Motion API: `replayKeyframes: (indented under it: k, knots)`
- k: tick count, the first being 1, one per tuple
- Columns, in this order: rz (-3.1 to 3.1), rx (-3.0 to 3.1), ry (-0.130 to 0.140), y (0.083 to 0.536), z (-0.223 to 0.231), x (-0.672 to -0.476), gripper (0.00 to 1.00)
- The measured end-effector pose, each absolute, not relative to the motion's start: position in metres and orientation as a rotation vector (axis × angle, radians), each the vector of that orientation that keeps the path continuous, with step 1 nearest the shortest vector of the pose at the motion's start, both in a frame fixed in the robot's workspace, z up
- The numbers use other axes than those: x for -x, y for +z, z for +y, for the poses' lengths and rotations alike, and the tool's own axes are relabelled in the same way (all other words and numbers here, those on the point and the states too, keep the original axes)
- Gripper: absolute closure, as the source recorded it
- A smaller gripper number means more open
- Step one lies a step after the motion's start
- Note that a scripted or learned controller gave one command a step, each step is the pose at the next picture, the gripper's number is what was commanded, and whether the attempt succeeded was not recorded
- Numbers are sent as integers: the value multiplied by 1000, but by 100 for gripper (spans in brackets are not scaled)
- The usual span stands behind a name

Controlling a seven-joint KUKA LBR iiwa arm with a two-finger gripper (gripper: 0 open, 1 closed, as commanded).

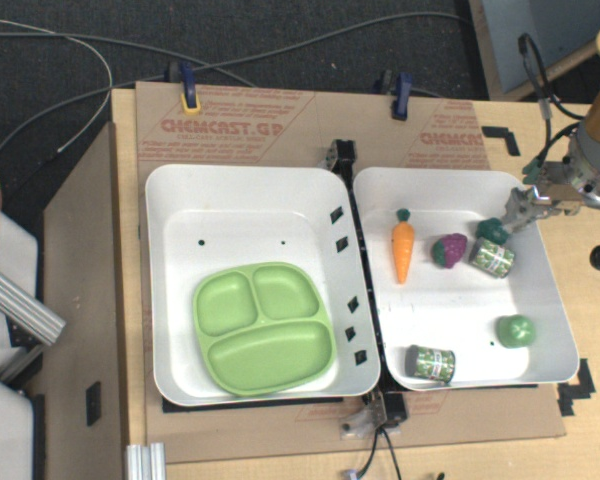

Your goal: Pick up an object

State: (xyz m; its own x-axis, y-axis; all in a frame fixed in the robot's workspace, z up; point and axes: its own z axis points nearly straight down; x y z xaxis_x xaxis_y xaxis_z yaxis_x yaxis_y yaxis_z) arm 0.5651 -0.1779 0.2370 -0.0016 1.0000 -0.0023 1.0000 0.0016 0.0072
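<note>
Can (493, 259) is the likely target here: a small tin with a green-and-white label, lying tipped on its side toward the right bin's (555, 318) far right corner.

Sweeping from the left: the left bin (160, 268) carries a green divided plate (265, 326) against its near edge. Across the divider, the carrot (403, 250) sits upright in the picture, leaf end toward the far edge. Next comes a purple piece (449, 250), just beside the can. A second can (431, 364) lies at the near edge, and a green ball (515, 331) rests near the near right corner, well apart from both cans.

The gripper (515, 213) hangs over the right bin's far right corner, just above the can. Whether the claw is spread or closed, I cannot tell from this angle, and nothing shows as pinched in it.

How will the can handle? My guess is light and stiff, with a smooth, slippery wall. On its side it may roll away if nudged off-centre. The best hold looks to be across the curved body at mid-length, squeezing the round sides squarely and keeping clear of the purple piece.

Writing: the brown board (280, 118) under the bins reads "CHEMCAST GP" in red, printed twice along the far edge. The can labels are too small to read.
</note>
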Motion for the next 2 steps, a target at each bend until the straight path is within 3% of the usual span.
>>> replayKeyframes:
  k: [1, 2]
  knots:
    - [2219, -2215, 6, 288, -178, -567, 100]
    - [2232, -2217, 1, 270, -121, -571, 100]
